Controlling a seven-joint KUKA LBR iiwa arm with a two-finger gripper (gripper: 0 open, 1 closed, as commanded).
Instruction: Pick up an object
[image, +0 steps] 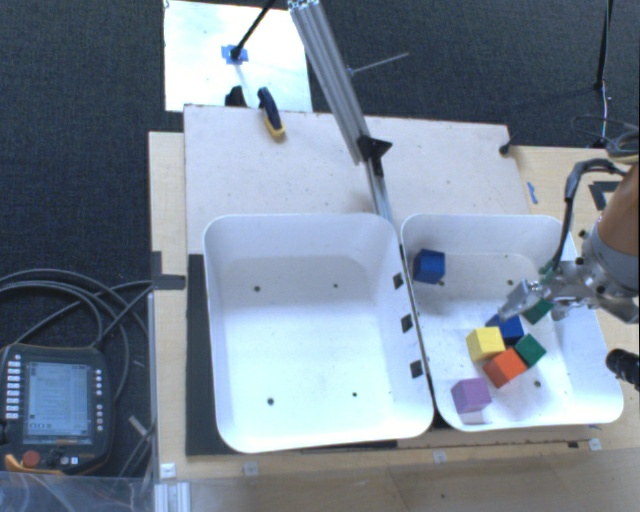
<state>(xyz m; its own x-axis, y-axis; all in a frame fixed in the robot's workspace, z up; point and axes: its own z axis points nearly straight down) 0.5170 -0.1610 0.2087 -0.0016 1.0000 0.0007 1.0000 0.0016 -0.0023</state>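
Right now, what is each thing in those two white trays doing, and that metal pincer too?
Pincer: low over the right bin, above the block cluster; grip unclear.
Lone blue block: resting apart, near the right bin's left wall.
Yellow block: resting in the cluster.
Second blue block: in the cluster, partly under the pincer.
Orange block: in the cluster.
Green block: beside the orange one.
Purple block: at the front.
Left bin: sitting flat.
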